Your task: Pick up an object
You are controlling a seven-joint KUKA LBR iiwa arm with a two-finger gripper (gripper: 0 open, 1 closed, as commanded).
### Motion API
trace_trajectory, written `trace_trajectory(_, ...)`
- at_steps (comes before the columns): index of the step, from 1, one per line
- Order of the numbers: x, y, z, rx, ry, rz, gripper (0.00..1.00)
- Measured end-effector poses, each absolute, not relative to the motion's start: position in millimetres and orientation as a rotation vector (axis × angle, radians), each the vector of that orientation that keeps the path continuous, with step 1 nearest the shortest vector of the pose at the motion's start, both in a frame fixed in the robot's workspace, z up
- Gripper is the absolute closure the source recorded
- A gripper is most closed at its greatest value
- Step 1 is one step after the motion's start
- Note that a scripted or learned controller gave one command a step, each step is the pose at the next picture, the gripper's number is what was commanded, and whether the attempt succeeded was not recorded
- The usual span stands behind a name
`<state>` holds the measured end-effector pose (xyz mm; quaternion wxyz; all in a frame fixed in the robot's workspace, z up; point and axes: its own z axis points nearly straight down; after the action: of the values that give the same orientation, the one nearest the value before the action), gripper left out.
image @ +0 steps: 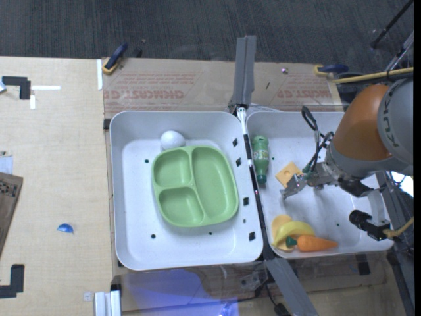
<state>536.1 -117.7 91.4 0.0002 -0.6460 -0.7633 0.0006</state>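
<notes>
An orange-yellow wedge (287, 174) lay flat in the right bin (342, 242), just left of the gripper (291, 189) and close above its tips. No object sat between the fingers; whether the jaws stood apart or together could not be told, the tips being small and dark against the bin floor. The arm (368, 127) reached in from the right, orange band uppermost, wrist angled down and leftward into the bin. A green bottle (260, 157) lay along the bin's left wall. A banana (291, 230) and a carrot (316, 244) rested touching near the front wall. In the left bin (131, 242) sat a green divided plate (195, 185), a white ball (172, 139) touching its far rim.
</notes>
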Motion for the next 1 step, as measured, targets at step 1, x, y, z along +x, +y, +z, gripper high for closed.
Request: trace_trajectory(1, 594.5, -109.2, 91.3, -2.138, -2.302, 0.003, 0.0)
